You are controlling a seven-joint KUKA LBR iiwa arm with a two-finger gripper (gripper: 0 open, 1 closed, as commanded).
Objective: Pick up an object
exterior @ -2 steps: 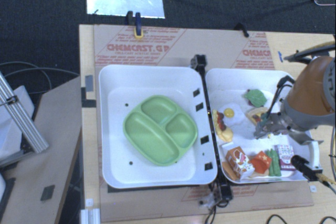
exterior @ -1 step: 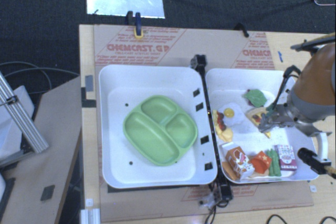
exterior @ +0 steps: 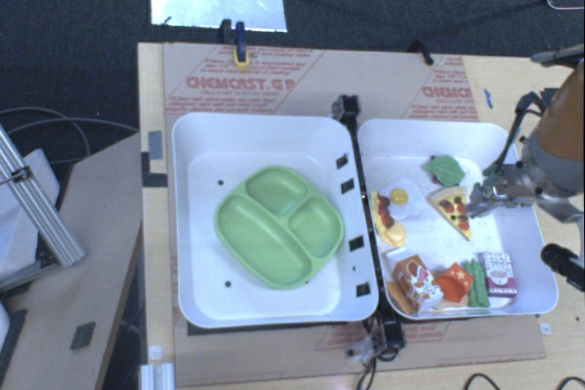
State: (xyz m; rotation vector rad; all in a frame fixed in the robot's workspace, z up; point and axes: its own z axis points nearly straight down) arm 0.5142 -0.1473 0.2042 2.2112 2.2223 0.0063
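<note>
Bench (exterior: 302,73) of pale board, bearing two shallow white bins side by side. Left bin (exterior: 196,288): a green divided plate (exterior: 279,226), lying flat near the middle. Right bin (exterior: 535,283): a scatter of toy food. Green leafy piece (exterior: 446,168) toward the far side; pizza slice (exterior: 452,210) just below it, tip pointing toward the near edge. Fried egg (exterior: 399,196) and a red-and-yellow piece (exterior: 388,222) close to the divider between the bins. Along the near wall, a small printed carton (exterior: 417,281), an orange-red piece (exterior: 453,281), a green piece (exterior: 478,281) and a red-and-white packet (exterior: 498,274), packed close together. Gripper (exterior: 477,201) low over the right bin, reaching in from the right, right at the pizza slice's edge (touching or just above, unclear). Whether the fingers were apart or together could not be told; nothing seen between them
</note>
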